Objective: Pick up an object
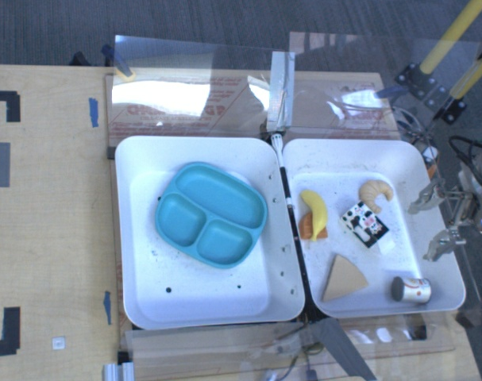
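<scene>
The right bin (pixel 399 153) holds a yellow banana (pixel 314 207) lying on an orange piece (pixel 307 228). A tan croissant (pixel 375 190) sits beside a black-and-white patterned box (pixel 364 223). A tan wedge (pixel 344 279) and a silver can (pixel 411 290) on its side lie nearer the front. My gripper (pixel 436 225) hangs over the bin's right rim with its two metal fingers (pixel 428 200) spread apart and nothing between them. It is open, well right of the patterned box and above the can.
The left bin (pixel 137 292) carries a blue divided plate (pixel 211 213). A clear plastic wall (pixel 193 94) stands behind both bins. Yellow poles (pixel 455 26) and cables crowd the upper right corner.
</scene>
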Robot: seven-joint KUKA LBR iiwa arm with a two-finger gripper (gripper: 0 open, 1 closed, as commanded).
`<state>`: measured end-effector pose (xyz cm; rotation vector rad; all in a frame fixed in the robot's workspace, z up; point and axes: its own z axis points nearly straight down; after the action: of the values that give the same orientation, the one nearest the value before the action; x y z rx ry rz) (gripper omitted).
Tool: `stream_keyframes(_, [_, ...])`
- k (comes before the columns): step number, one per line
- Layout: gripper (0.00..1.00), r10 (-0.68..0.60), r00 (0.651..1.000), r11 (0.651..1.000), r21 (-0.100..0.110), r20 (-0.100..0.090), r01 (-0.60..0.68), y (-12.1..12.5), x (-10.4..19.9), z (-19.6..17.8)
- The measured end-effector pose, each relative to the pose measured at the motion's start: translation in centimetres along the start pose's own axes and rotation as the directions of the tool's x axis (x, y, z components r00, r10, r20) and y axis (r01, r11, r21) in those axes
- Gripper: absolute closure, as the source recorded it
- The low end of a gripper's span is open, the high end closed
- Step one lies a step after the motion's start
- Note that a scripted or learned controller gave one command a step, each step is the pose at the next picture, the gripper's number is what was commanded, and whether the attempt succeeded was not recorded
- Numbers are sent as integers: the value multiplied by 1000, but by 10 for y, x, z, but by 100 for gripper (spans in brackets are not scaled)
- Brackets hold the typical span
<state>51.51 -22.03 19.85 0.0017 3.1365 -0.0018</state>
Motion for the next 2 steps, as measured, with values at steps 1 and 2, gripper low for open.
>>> stream_keyframes(1, [0, -181, 984, 984, 3, 5, 181, -3, -29, 109])
stream_keyframes(2, [100, -183, 983, 983, 7, 16, 183, -1, -33, 96])
